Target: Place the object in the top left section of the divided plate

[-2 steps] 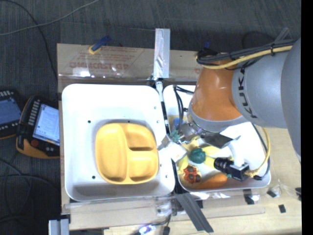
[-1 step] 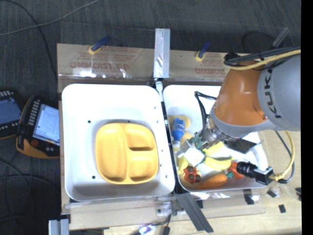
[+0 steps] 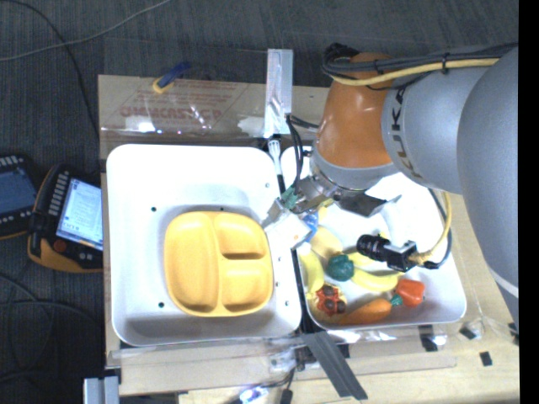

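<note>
Claw (image 3: 296, 200) low over the shared wall between the two bins, at the near-left edge of the right bin (image 3: 455, 310), mostly tucked under the orange wrist. Cannot tell whether apart, together or clamped on anything; nothing plainly seen in its grasp.

Just beside it, toward the right bin's middle: a heap of toy food, with yellow bananas (image 3: 324, 244), a teal round piece (image 3: 340, 267), an orange carrot (image 3: 366, 311) along the front edge and a red pepper (image 3: 410, 291) near the front right corner. Presumably the task's object somewhere among these, so not yet on the plate.

Further out, in the middle of the left bin (image 3: 135, 192): the yellow divided plate (image 3: 221, 262), all compartments bare.

Judged step: picking, or just starting across. Next: a firm hold on one piece, a lift clear of the wall, a carry leftward, then a release over the plate's top left compartment, clear of the ridges.
</note>
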You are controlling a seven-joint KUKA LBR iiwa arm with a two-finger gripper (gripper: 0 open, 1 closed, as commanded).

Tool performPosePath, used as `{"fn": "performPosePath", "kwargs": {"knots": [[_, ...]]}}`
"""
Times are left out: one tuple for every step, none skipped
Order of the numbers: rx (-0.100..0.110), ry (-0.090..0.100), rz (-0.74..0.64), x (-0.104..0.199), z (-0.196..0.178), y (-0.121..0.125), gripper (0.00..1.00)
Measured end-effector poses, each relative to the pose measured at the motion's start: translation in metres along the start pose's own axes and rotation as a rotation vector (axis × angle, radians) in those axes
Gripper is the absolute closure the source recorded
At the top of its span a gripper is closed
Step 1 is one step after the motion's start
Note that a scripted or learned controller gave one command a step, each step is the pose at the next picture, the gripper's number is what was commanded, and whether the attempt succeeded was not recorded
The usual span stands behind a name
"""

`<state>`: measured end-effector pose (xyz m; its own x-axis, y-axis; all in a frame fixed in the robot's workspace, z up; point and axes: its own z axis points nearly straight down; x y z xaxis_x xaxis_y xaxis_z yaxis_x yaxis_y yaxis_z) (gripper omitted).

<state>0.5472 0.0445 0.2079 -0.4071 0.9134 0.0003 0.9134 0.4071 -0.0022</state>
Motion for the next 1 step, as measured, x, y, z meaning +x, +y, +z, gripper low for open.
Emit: {"fn": "performPosePath", "kwargs": {"knots": [[0.000, 0.000, 0.000, -0.0001, 0.0000, -0.0001, 0.00]]}}
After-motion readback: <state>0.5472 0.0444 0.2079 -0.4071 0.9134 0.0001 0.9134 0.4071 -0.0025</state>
